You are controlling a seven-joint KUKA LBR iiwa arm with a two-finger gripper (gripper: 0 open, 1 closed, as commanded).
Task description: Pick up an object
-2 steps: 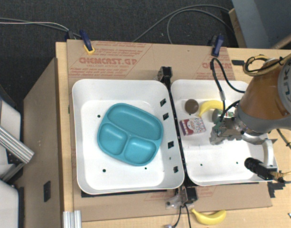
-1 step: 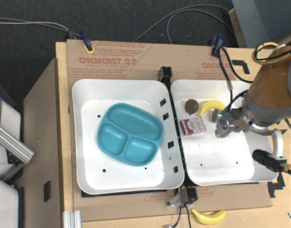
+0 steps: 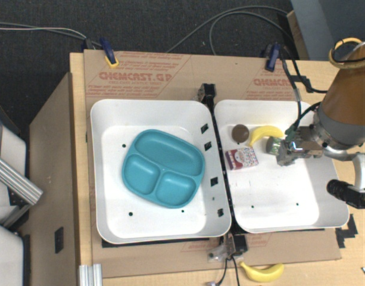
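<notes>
The hand sits low in the right bin, just beside the banana; how wide it stands I cannot tell. Closing off-centre may nudge the curved banana against the packet and miss.

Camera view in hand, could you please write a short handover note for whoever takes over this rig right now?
Gripper: low in the right bin, beside the banana; finger state unclear, nothing visibly held.
Things: banana, brown round object and small packet sit in the right bin's upper left. Blue divided plate lies in the left bin. Second banana lies outside, on the bench's front edge.
Done: no pick confirmed.
Left: grasp and lift one object.
</notes>
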